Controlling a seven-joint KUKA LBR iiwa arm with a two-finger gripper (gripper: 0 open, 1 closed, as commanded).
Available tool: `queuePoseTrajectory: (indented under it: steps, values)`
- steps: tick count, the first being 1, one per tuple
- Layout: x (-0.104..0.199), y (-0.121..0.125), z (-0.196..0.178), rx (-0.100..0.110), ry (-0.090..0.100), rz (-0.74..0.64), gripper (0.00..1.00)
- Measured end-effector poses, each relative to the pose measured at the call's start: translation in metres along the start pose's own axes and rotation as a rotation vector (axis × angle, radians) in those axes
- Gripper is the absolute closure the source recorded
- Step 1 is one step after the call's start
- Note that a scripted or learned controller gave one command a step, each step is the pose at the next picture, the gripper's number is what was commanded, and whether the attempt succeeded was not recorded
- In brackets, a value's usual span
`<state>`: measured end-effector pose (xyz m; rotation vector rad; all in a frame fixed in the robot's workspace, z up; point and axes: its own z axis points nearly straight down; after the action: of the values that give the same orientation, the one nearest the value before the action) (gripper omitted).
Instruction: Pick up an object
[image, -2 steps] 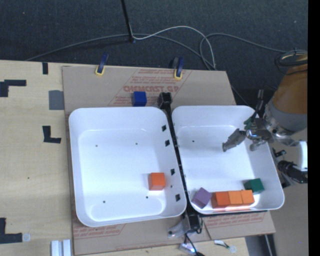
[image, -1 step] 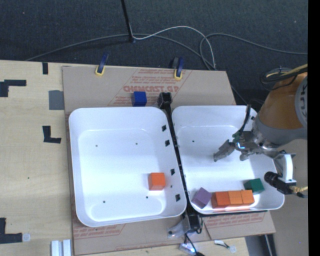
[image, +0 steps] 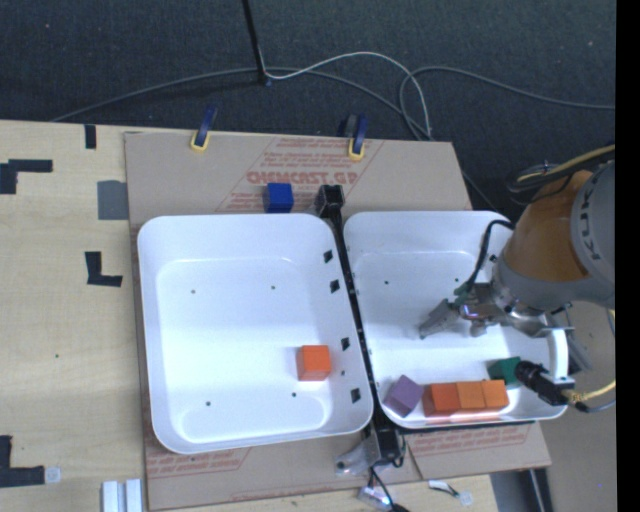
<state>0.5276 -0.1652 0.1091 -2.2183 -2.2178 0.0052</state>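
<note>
1. The gripper (image: 438, 322) hangs over the middle of the right bin (image: 420, 232), its grey fingers pointing toward the left of the view. The fingers look slightly apart, with nothing between them.
2. Behind it, the grey arm (image: 560, 250), with its orange band, reaches in from the right edge and covers the bin's right side.
3. Along the near wall of that bin sit the likeliest things to pick: a purple block (image: 403, 395), then a long orange block (image: 465, 398) that seems scored into three parts, just beside it. A small green object (image: 505, 369) lies near the orange block's right end, close under the wrist.
4. The left bin (image: 160, 250) holds one small orange cube (image: 314, 362) toward its near right corner, well apart from the gripper.
5. A blue cube (image: 279, 196) rests outside the bins on the cardboard sheet (image: 400, 165) behind them.
6. Risks, as a judgement: the blocks sit tight to the bin wall and to each other, so a finger could land on the wall or a neighbour and push the target aside instead of closing on it.
7. Hard to make out: the fingertips are small and blurred, the green object is partly hidden by the wrist, and the far right bin corner is covered.
</note>
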Motion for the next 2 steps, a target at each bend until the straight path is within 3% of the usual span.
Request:
queuePoseTrajectory:
  steps: [1, 2]
  values:
    - [0.000, 0.001, -0.013, -0.005, -0.001, -0.001, 1.00]
    - [0.002, 0.001, -0.054, -0.008, -0.002, -0.001, 1.00]
